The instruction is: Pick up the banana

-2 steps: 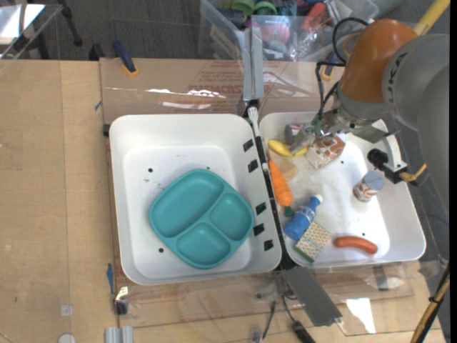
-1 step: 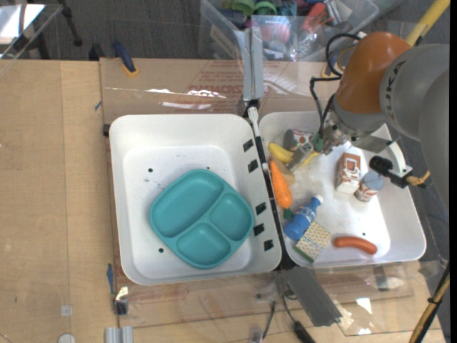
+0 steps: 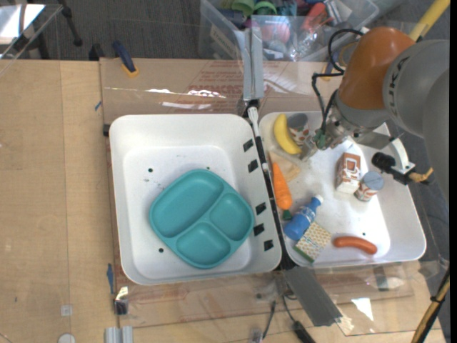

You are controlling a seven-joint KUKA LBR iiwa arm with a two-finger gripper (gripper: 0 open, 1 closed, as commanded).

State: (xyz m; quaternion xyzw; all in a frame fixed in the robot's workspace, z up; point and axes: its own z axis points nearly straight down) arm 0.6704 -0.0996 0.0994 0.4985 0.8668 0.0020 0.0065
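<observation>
The banana (image 3: 285, 134) lies at 11 o'clock in the right bin (image 3: 407, 220); the claw (image 3: 318, 141), whose state cannot be told, hovers just beside it, approaching; next it must straddle the fruit

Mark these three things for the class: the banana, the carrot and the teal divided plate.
banana (image 3: 285, 135): camera view, middle of its yellow curve.
carrot (image 3: 281, 185): camera view, middle of its orange body.
teal divided plate (image 3: 230, 213): camera view, floor of its right compartment.
</observation>
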